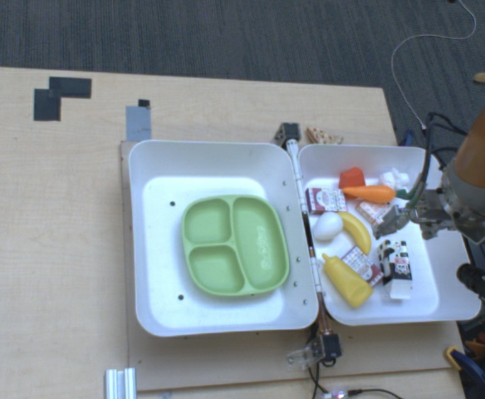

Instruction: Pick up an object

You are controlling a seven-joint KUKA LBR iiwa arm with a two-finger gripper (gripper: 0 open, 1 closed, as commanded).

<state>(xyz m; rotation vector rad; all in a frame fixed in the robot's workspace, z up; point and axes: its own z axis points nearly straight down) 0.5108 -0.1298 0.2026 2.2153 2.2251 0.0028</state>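
The right bin (450,302) holds a heap of toy food: an orange carrot (369,194), a red block (351,177), a yellow banana (359,231), a white egg (327,226), a yellow squeeze bottle (348,280), a dark red carton (320,199) and a black-and-white carton (397,262). My gripper (392,221) reaches in from the right and hovers low over the middle of the heap, just right of the banana and above the black-and-white carton. I see nothing clearly held in it.
The left bin (155,248) carries a green three-part plate (236,245). A central divider (303,223) joins the bins. White crumpled material (394,178) lies at the right bin's back. Cables run over the bench's right edge.
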